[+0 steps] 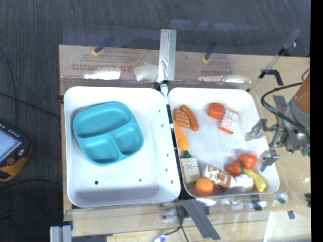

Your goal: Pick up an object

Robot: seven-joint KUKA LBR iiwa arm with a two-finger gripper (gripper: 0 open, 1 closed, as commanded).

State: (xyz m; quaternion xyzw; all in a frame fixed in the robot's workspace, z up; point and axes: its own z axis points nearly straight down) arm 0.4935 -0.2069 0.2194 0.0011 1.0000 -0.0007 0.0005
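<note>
Two-finger metal gripper [264, 144] spread open, empty, over the right white bin's [242, 96] three o'clock rim; red plastic tomato [248, 161] just beside it at seven o'clock

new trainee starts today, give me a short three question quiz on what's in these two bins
1. True or false: the blue three-compartment plastic tray lies in the left white bin.
2. Which toy lies closest to the gripper?
 A. the orange ball
 B. the red toy tomato
 C. the waffle piece
3. Fill in: the yellow toy banana lies near the right white bin's ____ right corner.

Key:
1. True.
2. B.
3. Near: the corner towards the bottom of the view.
</note>
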